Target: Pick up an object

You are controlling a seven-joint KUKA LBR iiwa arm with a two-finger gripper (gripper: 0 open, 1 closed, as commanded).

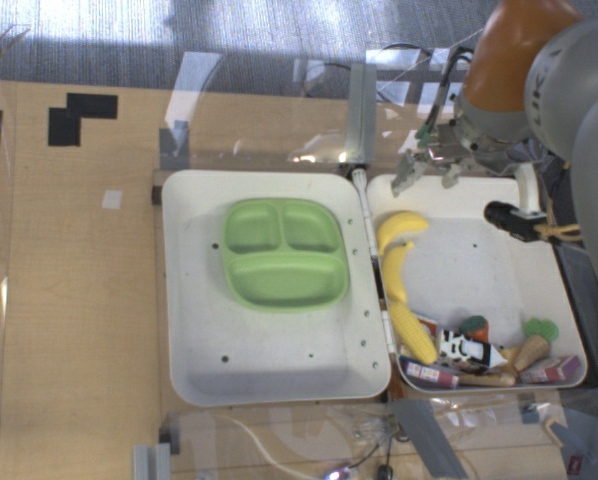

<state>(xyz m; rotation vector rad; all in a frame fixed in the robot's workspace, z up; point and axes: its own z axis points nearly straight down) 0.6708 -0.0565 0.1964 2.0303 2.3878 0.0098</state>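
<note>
Hovering above the right shallow white bin's point(539, 268) back edge, the two-finger gripper point(426, 170) hangs spread and empty; next, descend onto the curved yellow banana point(400, 230).

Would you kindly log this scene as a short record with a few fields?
left bin: holds a green three-compartment plastic plate
right bin: yellow bananas along its left wall, yellow corn cob, small mixed toys in the near corner
end effector: above the right bin's far edge, nothing seen between its fingers
arm: enters from the right
</note>
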